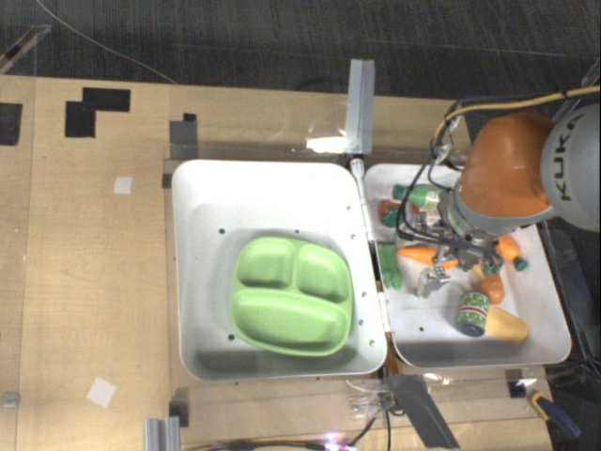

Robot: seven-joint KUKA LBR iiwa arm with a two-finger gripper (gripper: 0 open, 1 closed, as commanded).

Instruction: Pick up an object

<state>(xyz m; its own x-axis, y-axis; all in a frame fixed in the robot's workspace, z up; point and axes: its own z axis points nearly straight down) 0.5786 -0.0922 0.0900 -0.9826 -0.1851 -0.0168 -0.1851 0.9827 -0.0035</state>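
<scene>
Carrot (418, 253), orange and tapered, lies beneath gripper (434, 278) among toys.

green tray (292, 295), white bins (202, 205), orange carrot (420, 253)

Divided green tray (291, 294) — smooth plastic, slight sheen; white bins (202, 252) matt plastic; bench (84, 280) pale wood-look board, matt.

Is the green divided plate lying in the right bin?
No, the green plate lies in the left bin, away from the arm.
</scene>
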